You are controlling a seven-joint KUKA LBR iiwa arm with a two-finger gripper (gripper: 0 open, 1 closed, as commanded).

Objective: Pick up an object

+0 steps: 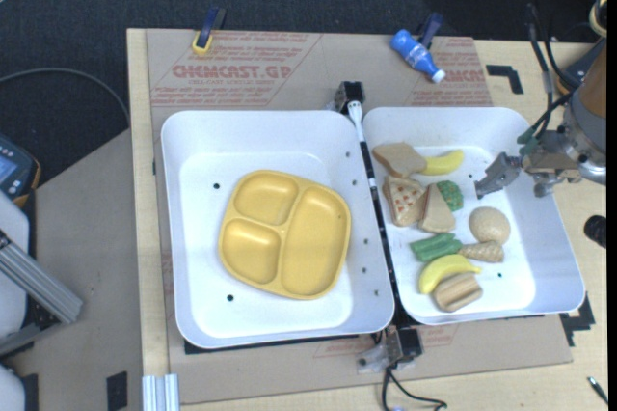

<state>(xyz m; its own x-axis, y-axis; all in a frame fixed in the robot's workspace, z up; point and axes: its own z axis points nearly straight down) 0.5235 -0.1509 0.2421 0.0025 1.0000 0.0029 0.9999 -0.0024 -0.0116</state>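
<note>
From the fixed overhead camera, the two-finger gripper [499,176] hangs over the upper right part of the shallow white right-hand bin [554,235], at the end of a grey arm that enters from the right. Its dark fingers [492,179] are spread apart with nothing between them, so nothing is held.

The things to pick are toy foods crowded in the left and middle of that bin: a tan bread slice [398,157], a small yellow banana [444,163], a pizza wedge [404,201], a green block [450,196], a round beige bun [490,226], a green pepper-like piece [436,246], a larger yellow banana [441,272] and a brown hot dog in a roll [457,291]. The bun lies nearest the gripper, just below and slightly left of it.

The main risk, as I judge it, is the crowding: several pieces touch or overlap, so fingers coming down could land on two at once or nudge one aside and close on air. The bun's rounded top might also slip out of a pinch.

There is bare floor around the bun on its right and upper sides, which gives room to descend. The bin's right wall stands fairly close by. The white left-hand bin [193,206] holds a yellow three-compartment plastic tray [285,233].
</note>
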